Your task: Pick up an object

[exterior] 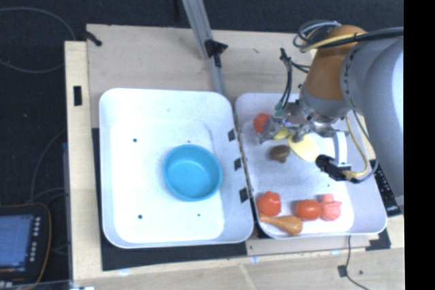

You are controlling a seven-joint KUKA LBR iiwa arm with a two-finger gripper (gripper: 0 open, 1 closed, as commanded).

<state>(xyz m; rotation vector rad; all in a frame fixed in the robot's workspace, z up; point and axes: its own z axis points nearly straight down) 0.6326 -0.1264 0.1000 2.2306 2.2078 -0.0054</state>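
The gripper [284, 131] hangs over the right white bin [363, 214], near a small brown lump [279, 153]; finger state cannot be told.

Robot lab: bench [156, 58], twin bins [115, 146].

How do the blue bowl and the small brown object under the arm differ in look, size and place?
The blue bowl is bright blue, round and hollow; the brown object is dark and lumpy. The bowl is far larger. The bowl sits in the left bin, away from the arm; the brown object lies in the right bin, close beside the gripper. Both rest on white bin floors.
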